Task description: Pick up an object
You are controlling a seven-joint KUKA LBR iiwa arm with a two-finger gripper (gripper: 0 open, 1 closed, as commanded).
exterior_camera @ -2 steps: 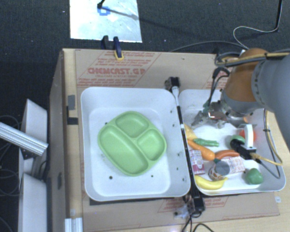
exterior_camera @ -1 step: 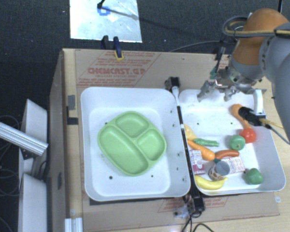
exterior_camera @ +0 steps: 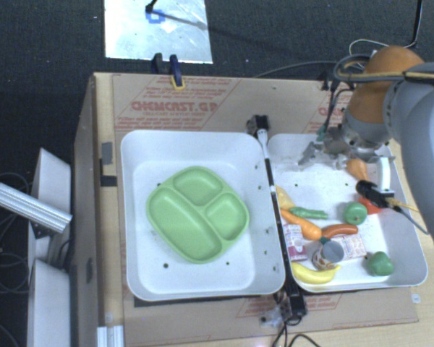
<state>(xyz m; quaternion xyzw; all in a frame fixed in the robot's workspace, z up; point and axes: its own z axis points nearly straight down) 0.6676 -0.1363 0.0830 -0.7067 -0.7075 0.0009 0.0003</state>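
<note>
While the metal two-finger pincer [exterior_camera: 320, 155] hangs spread and holding nothing, the small round green plastic apple [exterior_camera: 356, 212] lies well below-right of it, apart

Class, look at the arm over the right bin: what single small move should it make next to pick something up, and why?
Probably shift toward the near side and descend over the green apple. The end effector sits over the right bin at its far end with nothing seen held, while the toy foods lie nearer the camera.
</note>
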